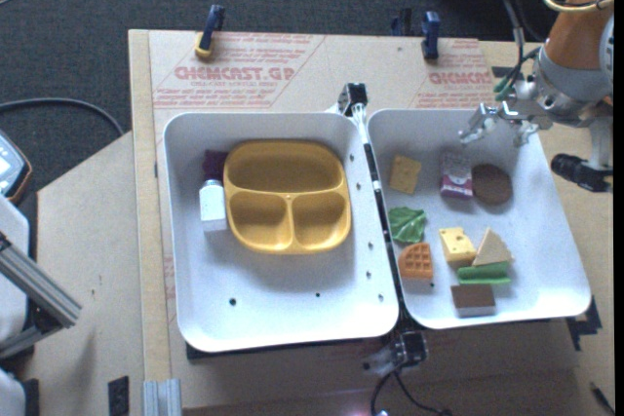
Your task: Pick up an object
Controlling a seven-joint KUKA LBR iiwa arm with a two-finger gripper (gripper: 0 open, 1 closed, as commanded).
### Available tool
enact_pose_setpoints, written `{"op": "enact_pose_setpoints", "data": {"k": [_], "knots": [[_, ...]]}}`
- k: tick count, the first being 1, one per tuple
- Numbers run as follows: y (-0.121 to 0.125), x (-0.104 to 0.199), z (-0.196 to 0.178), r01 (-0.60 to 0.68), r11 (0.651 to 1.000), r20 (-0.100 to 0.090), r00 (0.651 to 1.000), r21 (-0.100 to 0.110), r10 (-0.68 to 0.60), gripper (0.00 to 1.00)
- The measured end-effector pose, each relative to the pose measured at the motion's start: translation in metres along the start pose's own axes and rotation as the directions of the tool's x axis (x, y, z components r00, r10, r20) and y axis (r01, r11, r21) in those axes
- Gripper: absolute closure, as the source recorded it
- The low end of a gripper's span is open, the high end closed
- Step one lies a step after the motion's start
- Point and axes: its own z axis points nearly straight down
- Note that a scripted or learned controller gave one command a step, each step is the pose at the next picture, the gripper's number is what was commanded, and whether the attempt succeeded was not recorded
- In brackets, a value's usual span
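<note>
The gripper (pixel 499 124) is seen over the back right corner of the right bin (pixel 570 239), at or just inside its rim, below the orange band of the arm (pixel 585 15). Whether anything lies between its fingers, or how they stand, cannot be told at this size and angle.

No object is observed in the grasp. The candidate objects all lie on the floor of the right bin: a pink packet (pixel 454 176) and a brown round patty (pixel 491 183) nearest the gripper and touching each other; a tan cracker (pixel 405 174) apart to the left; and, toward the front, a green leaf piece (pixel 407 225), a waffle (pixel 416 261), a yellow cheese block (pixel 455 245), a bread wedge (pixel 492 248), a green bean-like strip (pixel 484 275) and a brown bar (pixel 474 299). The left bin (pixel 185 239) holds a yellow divided plate (pixel 287 196) and a small white bottle (pixel 213 205).

Risks judged from this layout:
- A descent from the present position could strike the bin's rim or back wall instead of an object.
- The packet and patty abut, so a finger could land on the neighbour, or both could be dragged.
- The patty, cracker and bar are flat, so the fingers may close above them.
- The front cluster is tightly packed, so finger entry may be blocked and pieces scattered.
</note>
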Motion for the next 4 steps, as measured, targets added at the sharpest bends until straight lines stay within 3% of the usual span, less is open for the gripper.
{"op": "enact_pose_setpoints", "data": {"k": [1,2,3,4], "knots": [[0.004,0.01,0.054,0.001,1.0,-0.001,1.0,0.0,-0.001,0.0],[0.004,0.011,0.064,0.001,1.0,0.0,1.0,-0.002,-0.001,0.0],[0.005,0.011,0.052,0.002,1.0,0.002,1.0,-0.006,-0.002,1.0],[-0.001,0.018,-0.003,0.0,1.0,0.003,1.0,-0.011,0.0,1.0]]}}
